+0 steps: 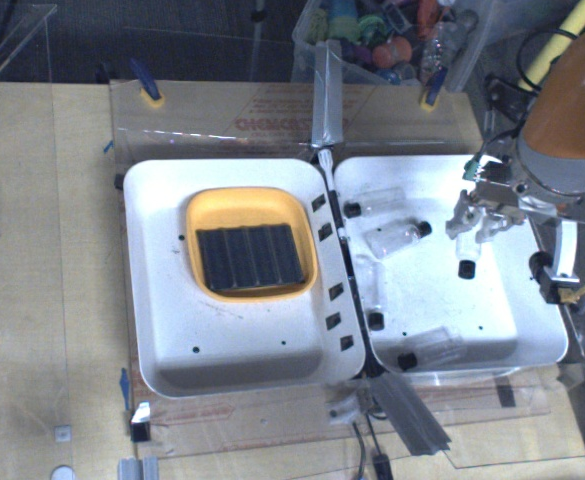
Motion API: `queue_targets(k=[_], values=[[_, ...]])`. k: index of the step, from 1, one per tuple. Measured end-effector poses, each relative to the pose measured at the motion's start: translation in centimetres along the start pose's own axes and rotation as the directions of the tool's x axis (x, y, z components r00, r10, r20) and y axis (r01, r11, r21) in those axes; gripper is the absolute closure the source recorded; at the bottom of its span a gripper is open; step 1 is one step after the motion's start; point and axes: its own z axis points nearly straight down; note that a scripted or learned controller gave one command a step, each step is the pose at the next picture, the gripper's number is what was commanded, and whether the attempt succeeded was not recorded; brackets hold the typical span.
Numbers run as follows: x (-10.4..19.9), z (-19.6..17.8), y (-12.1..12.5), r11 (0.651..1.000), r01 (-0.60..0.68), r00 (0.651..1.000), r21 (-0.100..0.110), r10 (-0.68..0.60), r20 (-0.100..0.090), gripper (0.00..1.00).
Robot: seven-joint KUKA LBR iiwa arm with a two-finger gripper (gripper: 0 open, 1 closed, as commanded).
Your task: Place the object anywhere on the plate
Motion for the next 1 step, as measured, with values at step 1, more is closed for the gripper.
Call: queue_targets(k=[1], values=[[-1.04, 4.14, -2.05, 0.989, 0.146, 0.989, 0.002, -0.146, 0.0, 1.0]])
